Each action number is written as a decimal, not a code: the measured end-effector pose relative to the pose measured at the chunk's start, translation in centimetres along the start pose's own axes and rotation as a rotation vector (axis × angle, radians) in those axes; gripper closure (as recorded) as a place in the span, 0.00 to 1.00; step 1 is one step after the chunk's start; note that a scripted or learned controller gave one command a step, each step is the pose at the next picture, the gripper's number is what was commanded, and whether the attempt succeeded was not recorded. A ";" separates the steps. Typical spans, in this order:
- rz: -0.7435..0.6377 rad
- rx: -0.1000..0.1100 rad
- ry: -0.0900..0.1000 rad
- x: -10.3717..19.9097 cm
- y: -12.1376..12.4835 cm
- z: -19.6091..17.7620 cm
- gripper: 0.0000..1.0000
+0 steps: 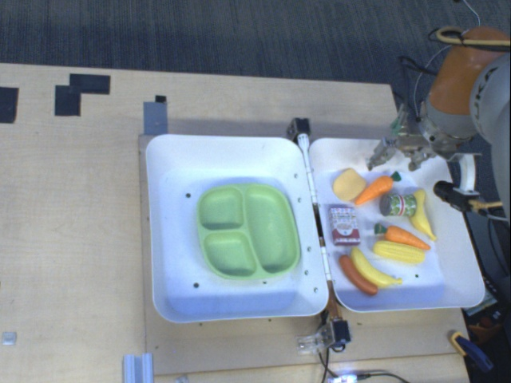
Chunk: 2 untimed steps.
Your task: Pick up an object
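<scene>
- My gripper (400,156): upper right of the frame, poised over the top edge of the right bin (471,290); fingers (378,157) spread apart, nothing between them.
- Nearest candidate: carrot (374,190), just below and a little left of my gripper in the frame. Its long axis runs on a diagonal, green tip at upper right, orange point at lower left. To my judgement the coming move is a short drop down-frame with the fingers set across that diagonal.
- Right bin, further contents: yellow round piece (349,184) touching the carrot's left side; green-labelled can (398,205) lying on its side; small red packet (344,223); second carrot (406,236); corn cob (399,252); banana (372,269) beside a red sausage (354,274); another yellow piece (422,217) by the can.
- Left bin (168,214): centre of frame, holding a green divided tray (248,230) with three compartments.
- Surface (72,238): pale wood, carrying both bins side by side.
</scene>
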<state>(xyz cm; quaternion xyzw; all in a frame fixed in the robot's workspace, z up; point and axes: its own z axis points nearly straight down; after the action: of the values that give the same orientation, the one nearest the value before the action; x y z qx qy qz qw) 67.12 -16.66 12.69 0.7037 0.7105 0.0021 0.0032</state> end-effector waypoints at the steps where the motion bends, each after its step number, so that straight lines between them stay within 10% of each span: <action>1: 0.007 0.003 0.001 2.6 -5.0 4.1 0.00; 2: 0.005 -0.003 0.000 2.6 -4.8 2.8 1.00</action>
<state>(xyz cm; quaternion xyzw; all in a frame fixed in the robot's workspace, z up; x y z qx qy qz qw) 62.34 -14.09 9.84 0.7055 0.7087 0.0032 0.0040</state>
